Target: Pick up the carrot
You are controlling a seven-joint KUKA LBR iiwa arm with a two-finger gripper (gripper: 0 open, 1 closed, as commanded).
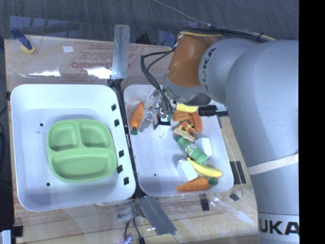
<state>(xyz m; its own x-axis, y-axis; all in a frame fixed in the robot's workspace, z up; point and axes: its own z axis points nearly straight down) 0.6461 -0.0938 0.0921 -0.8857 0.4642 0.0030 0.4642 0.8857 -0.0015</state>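
The gripper [152,111] is seen lowered into the right bin [152,179], fingers spread and holding nothing, just right of a carrot [136,117] at the bin's far left.

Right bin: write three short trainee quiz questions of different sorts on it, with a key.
1. True or false: the green divided plate lies in the right bin.
2. How many carrots lie in the right bin? A one, B two, C four.
3. Fill in: the pincer hangs just right of the carrot near the bin's ____ wall.

Key: 1 false, it lies in the left bin. 2 B: one by the left wall, one at the near edge beside the banana. 3 left.
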